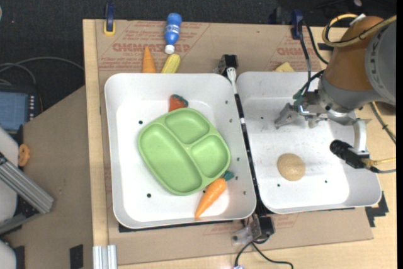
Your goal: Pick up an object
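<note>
over right white bin (352, 195), arm bent low, end effector (301, 111) spread wide, above tan ball (291, 167)

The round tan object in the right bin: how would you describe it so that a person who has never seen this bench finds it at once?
Start at the right white bin, the one under the gripper. On its floor, toward the front, lies the round tan object, like a small bread roll or potato. It is the lone loose thing in that bin; the left bin holds a green divided plate and an orange carrot.
</note>
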You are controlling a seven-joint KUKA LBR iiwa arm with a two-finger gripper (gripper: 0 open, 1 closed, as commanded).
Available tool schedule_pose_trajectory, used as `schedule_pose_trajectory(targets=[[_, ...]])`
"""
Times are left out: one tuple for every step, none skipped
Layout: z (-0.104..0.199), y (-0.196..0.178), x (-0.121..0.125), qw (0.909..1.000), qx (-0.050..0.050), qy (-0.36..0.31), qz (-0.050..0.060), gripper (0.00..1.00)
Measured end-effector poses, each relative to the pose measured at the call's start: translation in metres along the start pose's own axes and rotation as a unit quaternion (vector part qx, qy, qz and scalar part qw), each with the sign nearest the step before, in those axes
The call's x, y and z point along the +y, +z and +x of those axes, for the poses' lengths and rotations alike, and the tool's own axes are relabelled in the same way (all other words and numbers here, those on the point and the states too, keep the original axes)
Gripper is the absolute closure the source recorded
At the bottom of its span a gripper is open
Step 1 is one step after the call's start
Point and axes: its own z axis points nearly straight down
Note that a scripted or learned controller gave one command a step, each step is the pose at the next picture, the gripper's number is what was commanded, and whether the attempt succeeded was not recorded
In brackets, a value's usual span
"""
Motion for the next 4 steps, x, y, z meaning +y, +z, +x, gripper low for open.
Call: schedule_pose_trajectory(targets=[[0.0, 0.0, 0.0, 1.0, 0.0, 0.0, 0.0, 0.0], [0.0, 0.0, 0.0, 1.0, 0.0, 0.0, 0.0, 0.0], [0.0, 0.0, 0.0, 1.0, 0.0, 0.0, 0.0, 0.0], [0.0, 0.0, 0.0, 1.0, 0.0, 0.0, 0.0, 0.0]])
